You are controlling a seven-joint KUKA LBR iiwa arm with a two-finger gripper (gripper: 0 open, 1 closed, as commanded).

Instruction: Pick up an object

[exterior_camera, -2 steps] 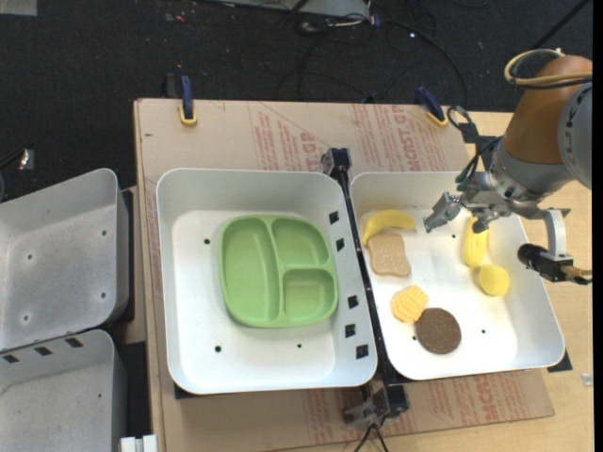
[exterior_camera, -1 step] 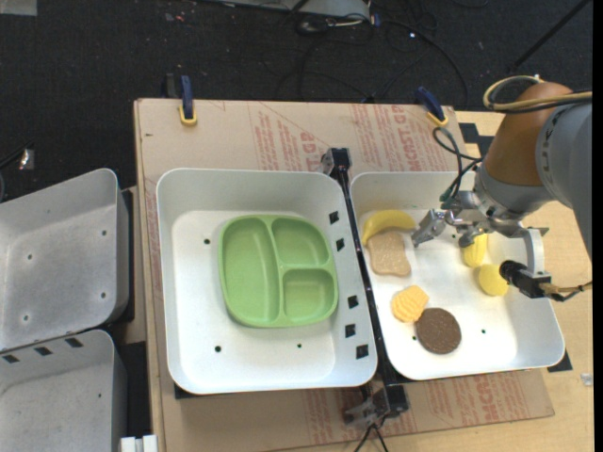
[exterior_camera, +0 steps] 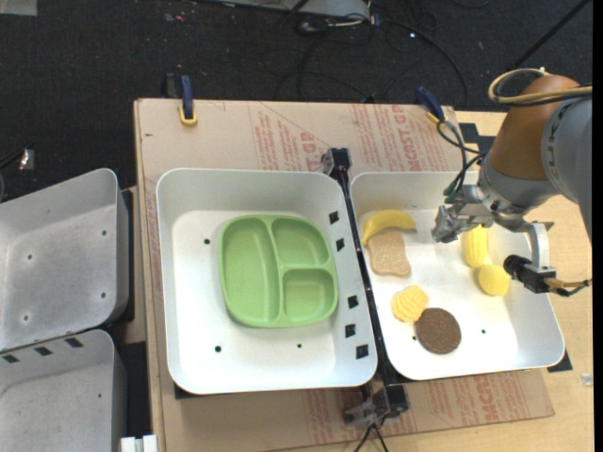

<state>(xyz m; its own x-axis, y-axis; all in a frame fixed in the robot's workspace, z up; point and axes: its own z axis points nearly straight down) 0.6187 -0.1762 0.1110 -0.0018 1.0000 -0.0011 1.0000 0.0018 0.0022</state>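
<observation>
Currently the gripper (exterior_camera: 450,222) hovers in the right bin (exterior_camera: 542,342), approach step; finger state cannot be told. Next: descend onto the corn cob (exterior_camera: 476,246) just right.

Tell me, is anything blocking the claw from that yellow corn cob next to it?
Nothing visible does. The gripper hangs in the right white bin, just left of the yellow corn cob, with bare bin floor between them. The banana and bread slice lie farther left.

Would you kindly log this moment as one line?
hand: over right bin | near banana, corn | plate: left bin
</observation>
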